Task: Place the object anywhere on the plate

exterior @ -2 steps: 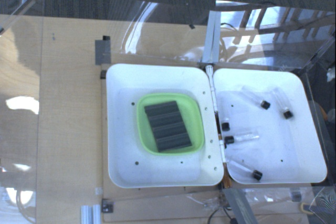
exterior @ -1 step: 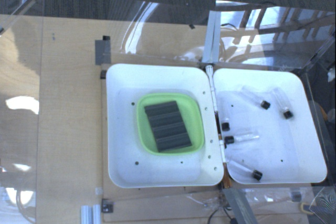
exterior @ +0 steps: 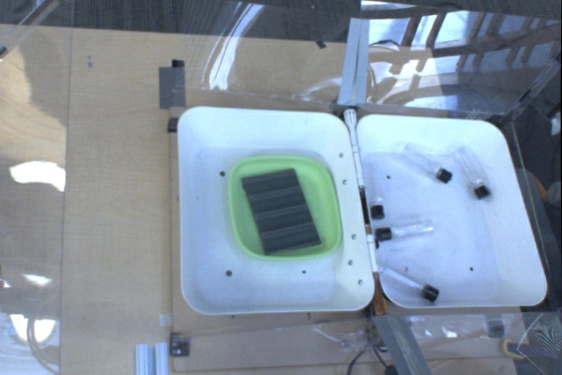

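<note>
A light green square plate (exterior: pixel 327 198) sits in the middle of the left white bin (exterior: pixel 202 277). A dark grey ribbed rectangular block (exterior: pixel 280 211) lies flat on the plate, tilted slightly, inside the plate's rim. In the right white bin (exterior: pixel 518 277) lie several clear plastic tubes with black caps, such as one (exterior: pixel 406 231) near the left wall and one (exterior: pixel 470 171) at the back right.
A metal post (exterior: pixel 353 70) stands behind the seam between the two bins. Clear plastic sheeting (exterior: pixel 263 48) rises behind the bins. The wooden bench (exterior: pixel 97 189) stretches to the left. A small black bracket (exterior: pixel 172 85) sits at the left bin's back corner.
</note>
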